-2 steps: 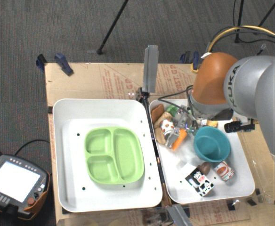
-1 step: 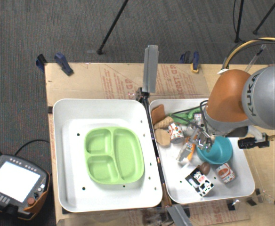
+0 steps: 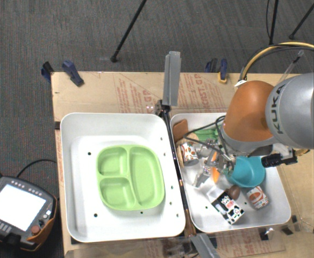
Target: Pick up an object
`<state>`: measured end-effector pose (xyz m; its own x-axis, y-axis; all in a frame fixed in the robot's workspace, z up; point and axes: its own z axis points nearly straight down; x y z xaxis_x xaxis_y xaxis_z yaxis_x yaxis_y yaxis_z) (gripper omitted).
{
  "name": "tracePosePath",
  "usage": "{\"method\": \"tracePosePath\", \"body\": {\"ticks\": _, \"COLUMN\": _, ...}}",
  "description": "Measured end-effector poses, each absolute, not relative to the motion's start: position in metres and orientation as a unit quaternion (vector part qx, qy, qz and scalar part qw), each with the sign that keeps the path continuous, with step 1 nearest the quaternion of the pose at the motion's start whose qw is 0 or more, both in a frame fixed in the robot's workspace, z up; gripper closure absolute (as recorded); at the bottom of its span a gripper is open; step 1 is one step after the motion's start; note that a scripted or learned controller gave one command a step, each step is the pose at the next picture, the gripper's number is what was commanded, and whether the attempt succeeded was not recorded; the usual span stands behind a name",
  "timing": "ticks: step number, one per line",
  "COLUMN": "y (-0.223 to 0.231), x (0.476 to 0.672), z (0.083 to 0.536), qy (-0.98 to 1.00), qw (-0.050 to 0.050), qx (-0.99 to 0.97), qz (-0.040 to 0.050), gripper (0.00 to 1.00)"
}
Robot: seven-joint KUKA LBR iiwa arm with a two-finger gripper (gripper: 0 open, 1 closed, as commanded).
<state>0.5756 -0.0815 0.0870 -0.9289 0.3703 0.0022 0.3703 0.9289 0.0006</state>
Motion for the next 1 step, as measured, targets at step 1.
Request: {"method": "tracePosePath", "body": {"ticks": 1, "y": -0.0831, "x": 0.5765, "z": 0.0969, "qy": -0.982, "qw": -0.001, "qx": -0.189, "qz": 0.0003, "gripper": 1.0}}
